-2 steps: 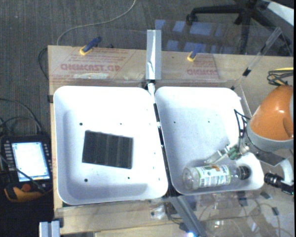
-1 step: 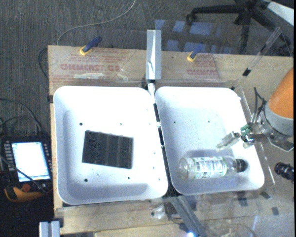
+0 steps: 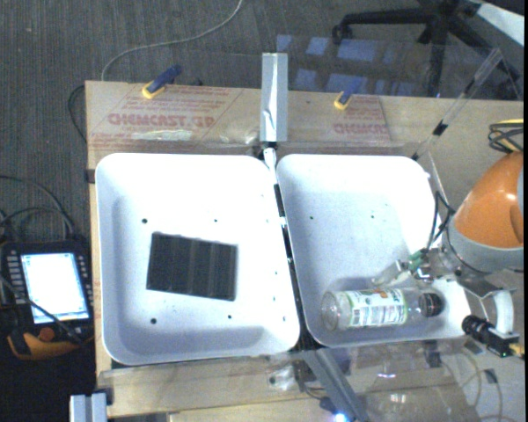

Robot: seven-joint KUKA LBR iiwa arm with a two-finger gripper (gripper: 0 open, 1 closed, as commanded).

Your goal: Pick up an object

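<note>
Standing over the bench, here's how it looks. Two shallow white bins sit side by side on a wooden board. The left bin [image 3: 123, 192] has a flat dark rectangular pad [image 3: 192, 266] lying near its middle, a bit toward the near side, and that's the lone item in there.

The right bin [image 3: 352, 192] has a clear plastic bottle [image 3: 378, 308] lying on its side along the near wall. It's got a white and green label around its middle and a dark cap pointing right. The far half of that bin is just bare white floor.

The arm [image 3: 493, 214] comes in from the right, orange band showing big at the right edge, hanging over the right rim of the right bin. The gripper [image 3: 420, 266] sits just above and to the right of the bottle, close to the cap end, with some cables around it. Honestly can't make out how its business end is set, it's a cluttered blur from here. Nothing looks lifted; the bottle lies on the bin floor.

Off to the left on the carpet there's a handheld control pendant [image 3: 46, 288] with a lit screen. Two yellow and blue clamps [image 3: 161, 81] hold the board's far edge.
</note>
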